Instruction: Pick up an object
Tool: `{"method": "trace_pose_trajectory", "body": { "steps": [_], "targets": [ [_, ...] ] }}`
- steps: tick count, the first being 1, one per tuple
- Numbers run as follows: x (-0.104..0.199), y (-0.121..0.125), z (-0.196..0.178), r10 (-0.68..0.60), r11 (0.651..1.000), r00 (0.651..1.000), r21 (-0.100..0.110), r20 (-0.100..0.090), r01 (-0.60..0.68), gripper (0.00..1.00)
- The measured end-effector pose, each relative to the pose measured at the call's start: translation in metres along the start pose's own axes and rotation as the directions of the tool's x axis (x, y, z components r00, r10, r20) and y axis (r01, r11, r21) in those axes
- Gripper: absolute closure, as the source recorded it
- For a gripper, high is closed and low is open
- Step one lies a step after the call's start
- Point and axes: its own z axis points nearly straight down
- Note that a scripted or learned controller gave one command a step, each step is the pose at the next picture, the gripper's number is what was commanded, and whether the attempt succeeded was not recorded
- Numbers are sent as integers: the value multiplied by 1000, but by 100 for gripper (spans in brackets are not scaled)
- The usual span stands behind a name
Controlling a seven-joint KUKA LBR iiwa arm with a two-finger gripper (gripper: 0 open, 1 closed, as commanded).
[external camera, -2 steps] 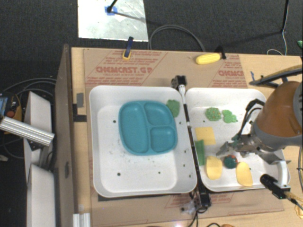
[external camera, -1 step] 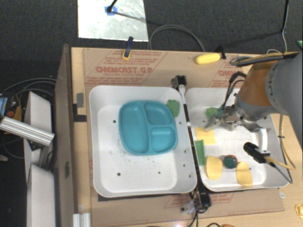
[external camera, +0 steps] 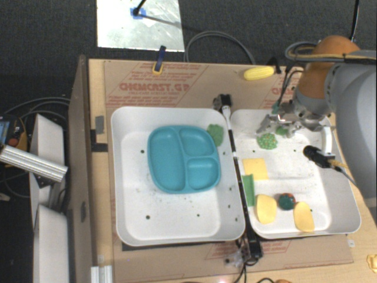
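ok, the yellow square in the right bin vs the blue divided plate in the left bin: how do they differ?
1. Colour: the yellow square is plain yellow; the blue plate is light blue.
2. Size: the blue plate takes up much of the left bin; the yellow square is far smaller, near the right bin's left wall.
3. Surface: the blue plate has three compartments; the yellow square looks flat and undivided.
Both lie flat on a white bin floor, apart from the gripper.
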Motion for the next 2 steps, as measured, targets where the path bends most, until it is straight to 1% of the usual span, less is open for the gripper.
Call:
{"method": "trace_pose_trajectory", "body": {
  "steps": [1, 2],
  "targets": [
    [-1, 0, -13, -3, 1000, 1000, -8, 3, 3, 100],
    [0, 0, -12, -5, 1000, 1000, -7, 3, 5, 0]
  ]
}}
